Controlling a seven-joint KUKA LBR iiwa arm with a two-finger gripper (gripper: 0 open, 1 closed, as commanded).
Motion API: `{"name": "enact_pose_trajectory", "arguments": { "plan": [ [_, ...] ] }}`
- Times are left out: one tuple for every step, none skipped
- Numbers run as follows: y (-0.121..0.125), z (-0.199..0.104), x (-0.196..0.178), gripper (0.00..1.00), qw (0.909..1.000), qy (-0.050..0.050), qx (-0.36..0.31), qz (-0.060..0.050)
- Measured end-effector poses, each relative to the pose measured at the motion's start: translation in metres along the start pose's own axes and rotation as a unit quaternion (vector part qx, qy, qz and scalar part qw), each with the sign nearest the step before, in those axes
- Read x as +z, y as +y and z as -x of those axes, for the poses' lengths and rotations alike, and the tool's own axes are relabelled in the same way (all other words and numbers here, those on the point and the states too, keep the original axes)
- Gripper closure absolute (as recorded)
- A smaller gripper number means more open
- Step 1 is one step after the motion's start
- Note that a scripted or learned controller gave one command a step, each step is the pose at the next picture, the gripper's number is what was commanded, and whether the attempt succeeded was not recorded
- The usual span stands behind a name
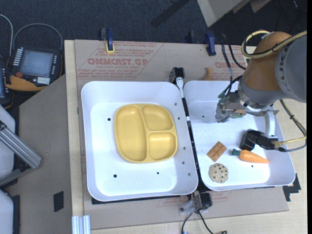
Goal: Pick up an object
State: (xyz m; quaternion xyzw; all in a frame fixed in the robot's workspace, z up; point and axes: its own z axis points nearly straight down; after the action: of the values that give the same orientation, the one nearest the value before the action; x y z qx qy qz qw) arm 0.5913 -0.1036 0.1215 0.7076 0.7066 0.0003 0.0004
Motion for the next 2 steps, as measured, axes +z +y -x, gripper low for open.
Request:
{"name": "enact_pose_trajectory", "arguments": {
  "plan": [
    [0.005,0.003,-0.064,1.00,1.0000,-0.001,-0.001,0.004],
    [0.006,0.004,-0.111,1.00,1.0000,-0.001,-0.001,0.003]
  ]
}}
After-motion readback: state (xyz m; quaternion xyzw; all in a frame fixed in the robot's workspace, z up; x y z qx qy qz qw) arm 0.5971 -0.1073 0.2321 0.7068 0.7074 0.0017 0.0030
